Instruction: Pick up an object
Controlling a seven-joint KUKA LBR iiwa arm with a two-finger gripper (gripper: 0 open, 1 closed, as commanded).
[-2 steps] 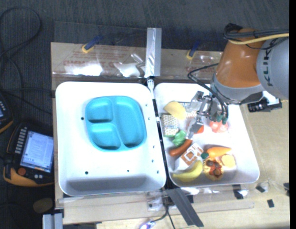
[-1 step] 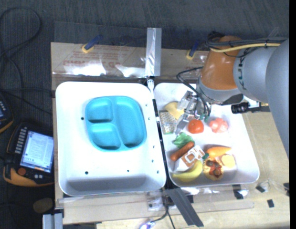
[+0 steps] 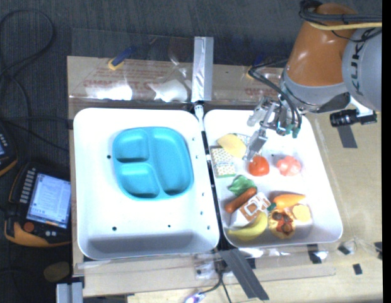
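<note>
The arm (image 3: 328, 55) is seen reaching in from the right, its orange band above the wrist, with the gripper (image 3: 255, 149) lowered into the right bin (image 3: 325, 169). The fingers are angled down and to the left, and their tips are placed right at the red tomato (image 3: 259, 165), just beside the pale yellow lemon-like piece (image 3: 232, 144). Whether the jaws are released or clenched cannot be told from this angle; nothing is clearly shown between them.

The right bin is crowded with toy food. A pinkish round piece (image 3: 288, 165) is set just right of the tomato. A checkered packet (image 3: 223, 161) is laid against the bin's left wall. Below it a green leafy piece (image 3: 241, 184) and a brown sausage-shaped item (image 3: 239, 201) are found together, touching. Along the lower edge a banana (image 3: 249, 230) is curled, with a small white carton (image 3: 255, 207) above it and an orange-and-yellow cluster (image 3: 290, 213) to its right.

In the left bin (image 3: 94, 232) a blue divided tray (image 3: 151, 161) is laid flat, well apart from the gripper.
</note>
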